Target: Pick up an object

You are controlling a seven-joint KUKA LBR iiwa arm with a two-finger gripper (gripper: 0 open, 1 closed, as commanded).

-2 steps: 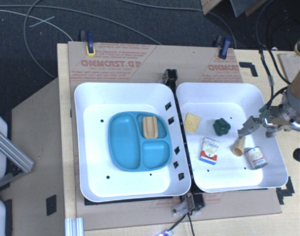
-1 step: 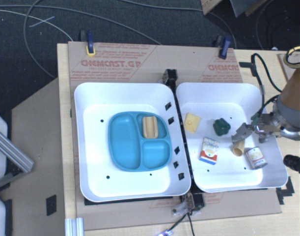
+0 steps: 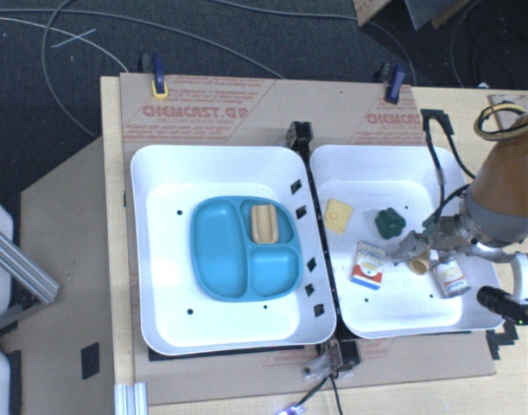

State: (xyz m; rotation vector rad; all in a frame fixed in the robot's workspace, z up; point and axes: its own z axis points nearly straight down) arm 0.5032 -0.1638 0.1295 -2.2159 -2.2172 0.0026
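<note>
Gripper (image 3: 408, 251) sits low in the right white bin (image 3: 367, 322), beside the small red-and-white carton (image 3: 367, 266) — fingers' state, can't tell.

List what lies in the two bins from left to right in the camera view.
Blue tray → tan block in its upper right compartment → yellow piece → small carton → green object → pincer → small bottle.

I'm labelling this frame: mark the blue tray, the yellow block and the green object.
blue tray (image 3: 219, 249): camera view, bare left compartment.
yellow block (image 3: 338, 215): camera view, top face.
green object (image 3: 389, 223): camera view, its middle.
</note>
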